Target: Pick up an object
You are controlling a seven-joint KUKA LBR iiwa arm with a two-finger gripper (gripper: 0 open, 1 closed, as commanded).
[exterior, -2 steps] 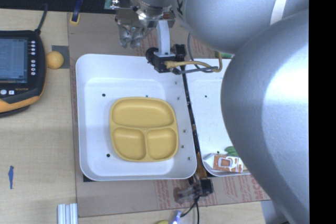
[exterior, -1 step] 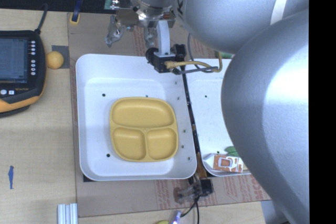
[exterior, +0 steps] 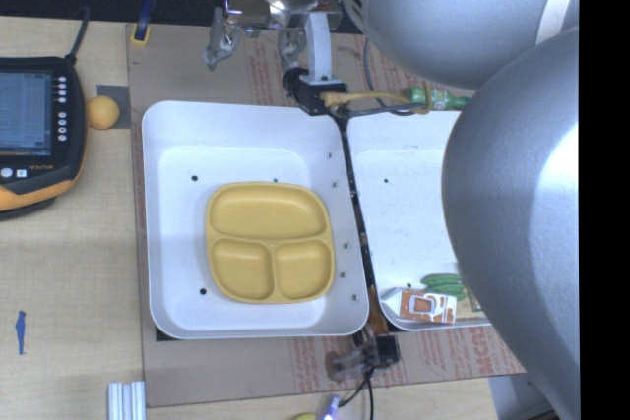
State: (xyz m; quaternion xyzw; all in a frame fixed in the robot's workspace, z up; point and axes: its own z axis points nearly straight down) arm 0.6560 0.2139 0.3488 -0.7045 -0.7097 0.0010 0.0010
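Hovering at twelve o'clock above the bins, the fingers [exterior: 258,42] are hanging apart, empty; descending squarely over the yellow tray [exterior: 269,242] looks wisest.

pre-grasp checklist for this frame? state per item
1. Target in reach: yellow divided tray lies flat in the left bin: ok.
2. Gripper over a bin: hangs above the bench beyond the left bin's far rim: not ok.
3. Nothing between fingers: ok.
4. Right bin contents readable: small carton and green item at near edge, rest hidden by the arm: cannot tell.
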